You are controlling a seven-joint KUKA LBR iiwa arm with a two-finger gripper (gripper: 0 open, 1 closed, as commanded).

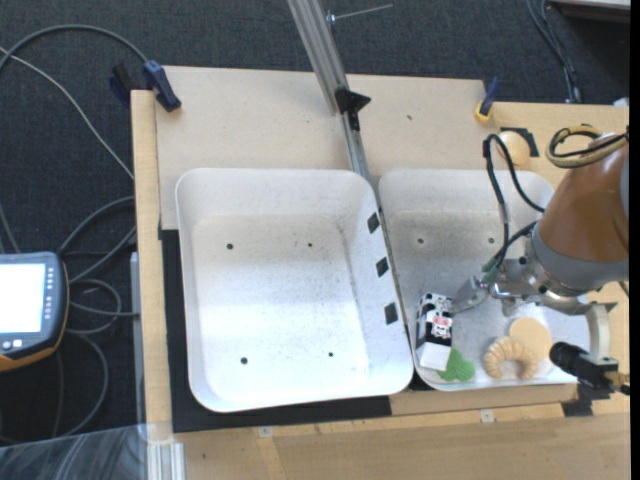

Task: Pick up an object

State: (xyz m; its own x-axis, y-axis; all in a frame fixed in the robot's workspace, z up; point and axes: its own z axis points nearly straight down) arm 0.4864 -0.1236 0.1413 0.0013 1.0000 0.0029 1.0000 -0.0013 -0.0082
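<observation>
Meanwhile, over the right bin

Low over the right bin [400, 193], the gripper [478, 290] hangs above bare floor, holding nothing; whether it is spread or pressed together cannot be told. Toward that bin's near rim lie a black-and-white cow toy [435, 318], a green piece [458, 367] and a tan croissant [517, 348]

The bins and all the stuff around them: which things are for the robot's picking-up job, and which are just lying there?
For the job:
tool
right bin
black-and-white toy
green piece
tan curved toy

Just lying about:
left bin
handheld screen
blue clamp
cables on the floor
</observation>
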